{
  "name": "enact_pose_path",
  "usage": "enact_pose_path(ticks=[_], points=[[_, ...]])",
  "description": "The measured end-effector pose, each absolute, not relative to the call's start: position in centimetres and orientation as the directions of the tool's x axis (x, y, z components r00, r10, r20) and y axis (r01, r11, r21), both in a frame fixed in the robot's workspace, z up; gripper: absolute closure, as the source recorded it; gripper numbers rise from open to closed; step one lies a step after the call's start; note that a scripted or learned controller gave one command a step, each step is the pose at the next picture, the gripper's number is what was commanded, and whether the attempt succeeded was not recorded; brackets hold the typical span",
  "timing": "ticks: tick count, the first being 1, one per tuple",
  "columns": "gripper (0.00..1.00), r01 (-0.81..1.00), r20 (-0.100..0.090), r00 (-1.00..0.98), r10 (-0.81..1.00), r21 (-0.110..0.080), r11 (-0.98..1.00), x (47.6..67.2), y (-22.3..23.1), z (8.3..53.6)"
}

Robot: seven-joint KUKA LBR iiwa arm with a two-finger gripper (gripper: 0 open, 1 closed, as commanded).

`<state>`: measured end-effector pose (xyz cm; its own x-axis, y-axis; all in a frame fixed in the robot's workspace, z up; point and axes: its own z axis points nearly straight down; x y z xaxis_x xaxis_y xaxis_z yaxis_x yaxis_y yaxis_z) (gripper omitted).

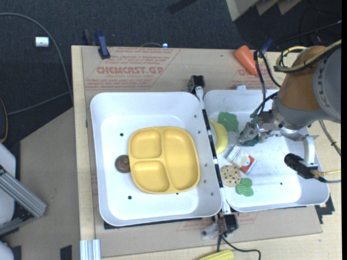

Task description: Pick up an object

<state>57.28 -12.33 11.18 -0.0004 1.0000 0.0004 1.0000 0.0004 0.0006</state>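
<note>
My gripper (250, 134) hangs low over the middle of the right bin (282, 191), at the end of the grey arm with the orange band. Just left of it lie a dark green piece (229, 121) and a yellow banana-like item (220, 136). Below it sit a small white and red packet (239, 158), a round cookie (230, 175) and a light green piece (245, 187). Nothing shows between the gripper's tips.
The left bin (108, 145) holds a yellow divided plate (162, 158) with a brown round item (122, 163) at its left side. A black clamp (196, 83) sits between the bins at the back. An orange object (246, 58) lies on the bench behind the right bin.
</note>
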Motion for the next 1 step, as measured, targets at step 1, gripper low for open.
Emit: enact_pose_path(ticks=[1], points=[[1.00, 1.000, 0.001, -0.002, 1.000, 0.003, 0.002, 64.71, -4.50, 18.57]])
